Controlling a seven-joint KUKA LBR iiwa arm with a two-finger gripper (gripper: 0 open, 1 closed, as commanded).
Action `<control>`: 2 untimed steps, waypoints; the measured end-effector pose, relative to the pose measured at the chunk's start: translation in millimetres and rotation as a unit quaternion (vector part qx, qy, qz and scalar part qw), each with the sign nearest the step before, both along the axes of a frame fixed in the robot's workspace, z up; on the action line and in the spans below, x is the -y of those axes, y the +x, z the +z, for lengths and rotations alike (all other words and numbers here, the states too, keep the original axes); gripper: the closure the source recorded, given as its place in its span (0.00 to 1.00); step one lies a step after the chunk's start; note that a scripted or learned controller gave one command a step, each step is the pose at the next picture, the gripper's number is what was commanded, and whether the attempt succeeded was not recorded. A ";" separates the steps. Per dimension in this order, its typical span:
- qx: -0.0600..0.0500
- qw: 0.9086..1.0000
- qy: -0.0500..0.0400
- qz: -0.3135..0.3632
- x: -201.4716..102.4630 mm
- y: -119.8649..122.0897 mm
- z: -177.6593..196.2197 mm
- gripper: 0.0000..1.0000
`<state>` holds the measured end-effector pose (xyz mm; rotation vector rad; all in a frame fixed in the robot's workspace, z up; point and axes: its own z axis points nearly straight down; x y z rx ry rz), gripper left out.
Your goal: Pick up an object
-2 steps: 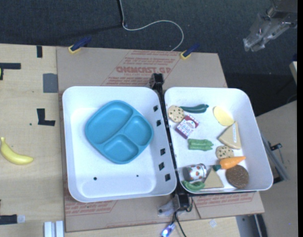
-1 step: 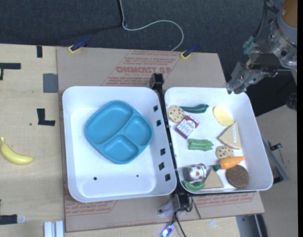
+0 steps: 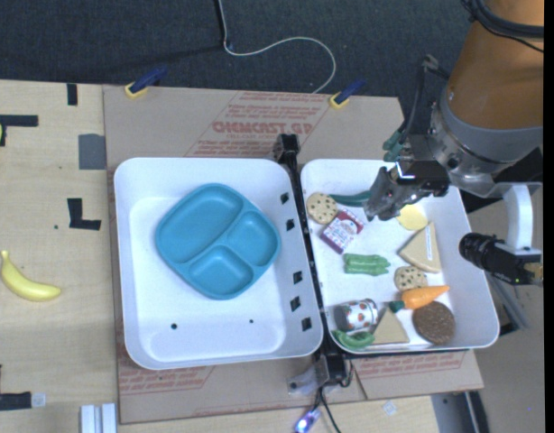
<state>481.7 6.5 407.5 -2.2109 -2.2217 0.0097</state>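
While the arm leans in over the right bin, its gripper hangs just above that bin's upper part, and whether it is released or clenched cannot be told; nothing shows between its tips. Just beside the gripper lies a cookie, with a small red-and-white packet touching it below. A green bean pod lies near the bin's middle, its long axis roughly level, running left to right. A toy carrot lies lower, its long axis slightly tilted, the orange tip pointing right and a little up. A brown round patty sits just under the carrot, and a cheese wedge just above it. Left of this bin, the left bin holds a blue divided plate. Both bins rest on a cardboard sheet on the wooden bench, where a banana lies well left. Dark carpet lies beyond.
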 end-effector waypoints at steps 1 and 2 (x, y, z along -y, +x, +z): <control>0.001 1.000 0.000 0.001 -68.3 1.1 -62.2 1.00; 0.008 1.000 0.001 0.000 -96.2 2.4 19.4 1.00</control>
